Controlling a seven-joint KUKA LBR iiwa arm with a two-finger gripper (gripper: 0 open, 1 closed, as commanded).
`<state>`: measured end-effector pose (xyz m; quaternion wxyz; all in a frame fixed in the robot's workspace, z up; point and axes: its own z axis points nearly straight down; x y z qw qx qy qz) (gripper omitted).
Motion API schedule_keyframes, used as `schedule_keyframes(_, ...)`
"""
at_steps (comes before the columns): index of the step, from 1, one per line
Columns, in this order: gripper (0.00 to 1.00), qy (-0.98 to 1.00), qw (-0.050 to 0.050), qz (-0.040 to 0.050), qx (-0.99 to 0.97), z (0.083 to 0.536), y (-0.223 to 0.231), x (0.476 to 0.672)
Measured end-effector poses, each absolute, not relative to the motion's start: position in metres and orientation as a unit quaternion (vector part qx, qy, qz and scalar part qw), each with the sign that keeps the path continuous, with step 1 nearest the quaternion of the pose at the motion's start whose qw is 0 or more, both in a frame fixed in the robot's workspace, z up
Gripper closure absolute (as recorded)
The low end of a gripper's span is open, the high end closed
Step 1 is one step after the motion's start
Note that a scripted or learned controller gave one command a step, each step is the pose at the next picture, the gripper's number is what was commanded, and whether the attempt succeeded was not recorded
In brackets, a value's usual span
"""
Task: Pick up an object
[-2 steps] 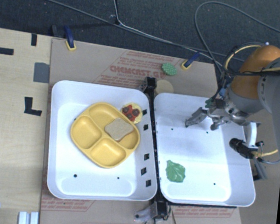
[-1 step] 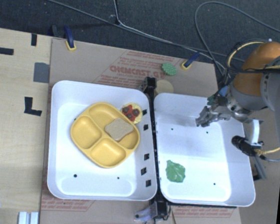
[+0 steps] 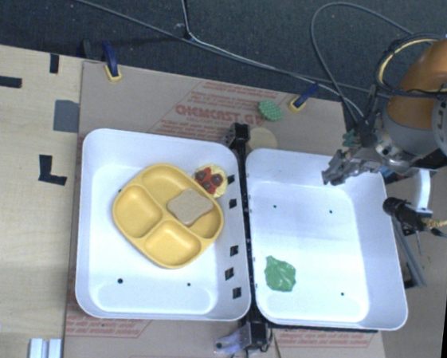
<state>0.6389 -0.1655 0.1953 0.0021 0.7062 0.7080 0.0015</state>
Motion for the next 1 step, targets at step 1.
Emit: schedule_keyframes(1, 1.0, 0.708, 0.001, 0.0004, 0.707, 0.2171, -0.165, 0.6395)
